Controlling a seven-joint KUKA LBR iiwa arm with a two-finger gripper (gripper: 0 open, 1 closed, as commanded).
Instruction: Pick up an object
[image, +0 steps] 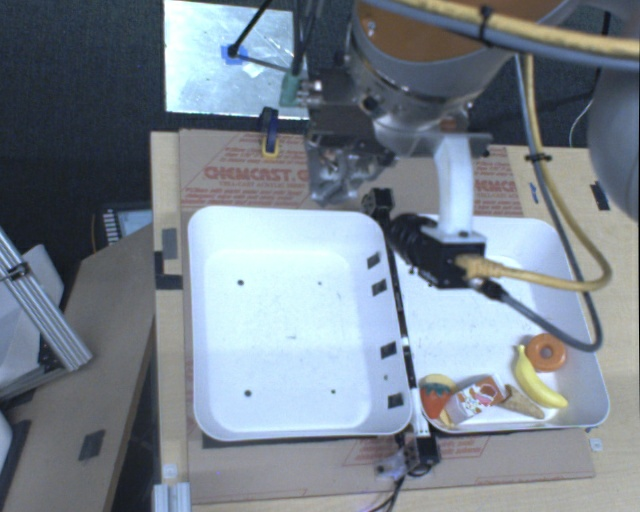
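1. The things that could be picked up sit crowded in the 5 o'clock corner of the right shallow white plastic bin (560, 250): a curved yellow plastic banana (536, 380), a round orange fruit-like piece with a dark centre (546, 352) touching the banana's upper end, a small white and red printed packet (472, 398), a round red-orange piece (436, 393) at the packet's 9 o'clock side, and a small tan wedge (524, 404) between the packet and the banana.
2. The print on the packet is too small to read.
3. The left shallow white plastic bin (290, 320) lies just beside the right one; their rims meet along a line of dark clips.
4. The grey robot arm with its orange band (430, 40) hangs over the 12 o'clock edge of the bins. Below it the metal claw (335, 180) sits just beyond the left bin's 12 o'clock rim, well apart from the toys. Whether it is apart or together I cannot tell, and nothing is seen in it.
5. A white post carrying a black fitting (440, 255) and a yellow cable (540, 280) reaches over the right bin.
6. The brown cardboard sheet (230, 170) on the table under the bins bears red print reading "CHEMCAST".
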